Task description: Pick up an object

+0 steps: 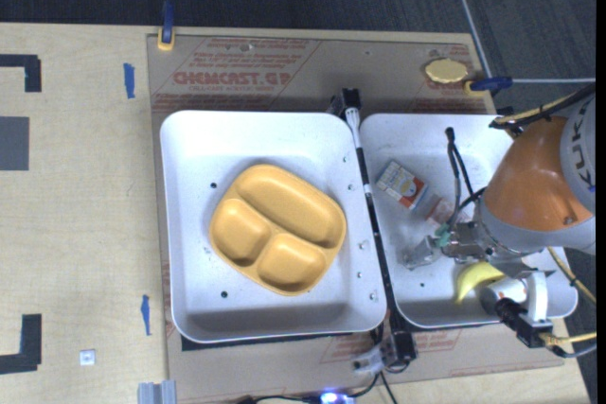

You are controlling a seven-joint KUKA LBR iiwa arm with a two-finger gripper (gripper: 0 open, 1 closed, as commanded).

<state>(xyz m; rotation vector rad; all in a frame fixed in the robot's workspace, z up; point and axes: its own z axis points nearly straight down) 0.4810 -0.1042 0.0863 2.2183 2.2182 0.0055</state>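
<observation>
My arm reaches low into the right bin (417, 132). My jaws (445, 243) sit amid the clutter near its middle; whether they are clenched or released I cannot tell. A banana (475, 278) lies just beside them, toward the bin's near edge. A small carton (401, 184) rests farther back. The left bin (185, 203) holds a yellow tray (276, 228). To do this well, I judge I should centre over one item, close firmly, then lift straight up.
</observation>
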